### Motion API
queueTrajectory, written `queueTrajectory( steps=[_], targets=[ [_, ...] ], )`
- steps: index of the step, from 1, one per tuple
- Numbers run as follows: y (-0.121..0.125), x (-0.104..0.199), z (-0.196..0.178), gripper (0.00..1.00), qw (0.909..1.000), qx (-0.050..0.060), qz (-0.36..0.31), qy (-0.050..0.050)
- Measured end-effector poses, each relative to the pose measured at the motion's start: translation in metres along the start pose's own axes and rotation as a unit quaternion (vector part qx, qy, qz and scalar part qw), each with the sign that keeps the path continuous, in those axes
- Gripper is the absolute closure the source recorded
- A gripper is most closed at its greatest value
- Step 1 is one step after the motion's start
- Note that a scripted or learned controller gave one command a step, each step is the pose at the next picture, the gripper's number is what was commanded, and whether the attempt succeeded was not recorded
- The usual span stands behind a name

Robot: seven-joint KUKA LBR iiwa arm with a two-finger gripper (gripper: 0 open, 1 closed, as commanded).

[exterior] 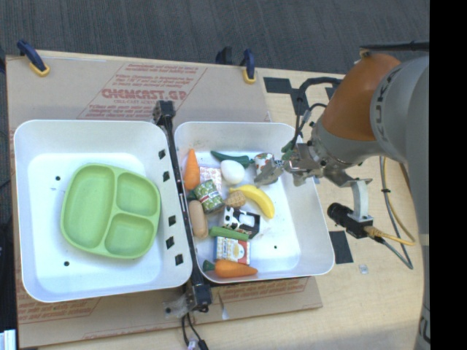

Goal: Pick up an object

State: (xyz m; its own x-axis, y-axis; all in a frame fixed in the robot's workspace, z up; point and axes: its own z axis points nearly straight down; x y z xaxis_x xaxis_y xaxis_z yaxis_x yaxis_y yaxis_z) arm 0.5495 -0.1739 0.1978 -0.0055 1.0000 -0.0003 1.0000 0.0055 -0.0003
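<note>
A: Where is the gripper right now?

B: Low over the right bin, near its far right corner. Whether it is released or clenched I cannot tell; the metal parts blur together there.

A: Is it grasping anything?

B: Nothing shows between its tips, so I would not say so.

A: What lies nearest, then?

B: The banana, just below the gripper and a little to its left in the picture. Its long axis runs slantwise, from upper left down to lower right. The white egg sits just to the gripper's left, close by, with a dark green vegetable beyond it.

A: And farther off?

B: Further left of the gripper, an upright carrot against the bin wall, a small green can, and a bread roll. Well below it, a black-and-white carton, a juice box and a second carrot lying flat.

A: The other bin?

B: The left bin, well apart from the gripper, holds a green divided plate.

A: Best target, you think?

B: My guess is the egg or banana, being closest; a grasp across the banana's narrow width would suit.
</note>
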Motion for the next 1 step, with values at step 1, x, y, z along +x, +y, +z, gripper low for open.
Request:
queueTrajectory(
  steps=[1],
  targets=[
    [0.0000,0.0000,0.0000,0.00,1.0000,0.000,0.000,0.000]
  ],
)
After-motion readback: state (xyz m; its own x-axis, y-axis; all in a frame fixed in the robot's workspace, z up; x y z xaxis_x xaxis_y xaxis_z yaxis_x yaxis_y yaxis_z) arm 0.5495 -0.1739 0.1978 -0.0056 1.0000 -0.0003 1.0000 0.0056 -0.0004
